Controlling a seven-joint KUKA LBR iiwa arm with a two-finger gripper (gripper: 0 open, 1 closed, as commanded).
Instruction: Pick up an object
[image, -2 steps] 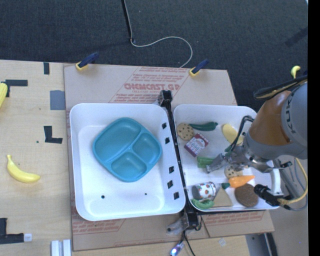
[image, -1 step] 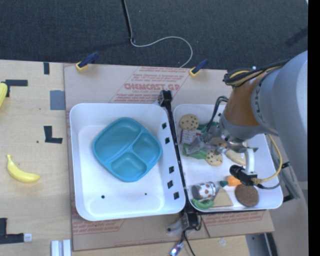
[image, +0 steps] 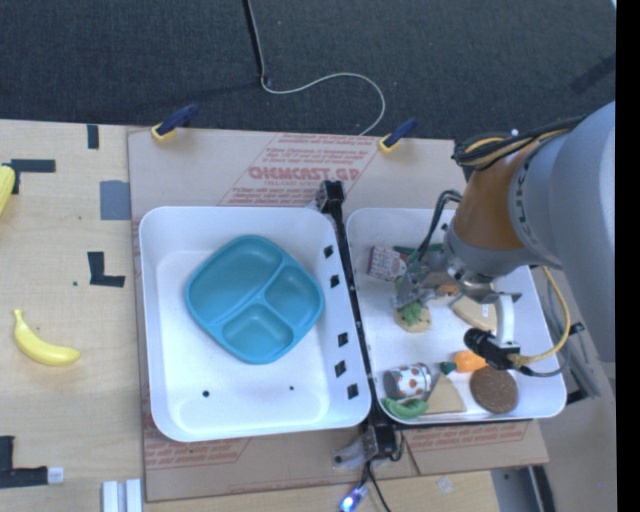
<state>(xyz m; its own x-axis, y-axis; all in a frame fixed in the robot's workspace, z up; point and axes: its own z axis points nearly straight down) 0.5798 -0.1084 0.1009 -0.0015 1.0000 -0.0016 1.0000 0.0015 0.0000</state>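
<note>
Grey arm (image: 580, 190), orange band, yellow and black cables.

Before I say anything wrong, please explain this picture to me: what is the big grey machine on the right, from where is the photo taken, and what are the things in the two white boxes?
The grey machine is a robot arm with an orange band. It reaches in from the right. The one camera is fixed above the bench and looks down at a slant.

The left bin holds a blue divided plate. The right bin holds small toy foods, such as a brown round piece and an orange piece.

The gripper is low over a small item in the right bin. I cannot tell whether it holds anything.

A yellow banana lies on the bench at far left.
</note>
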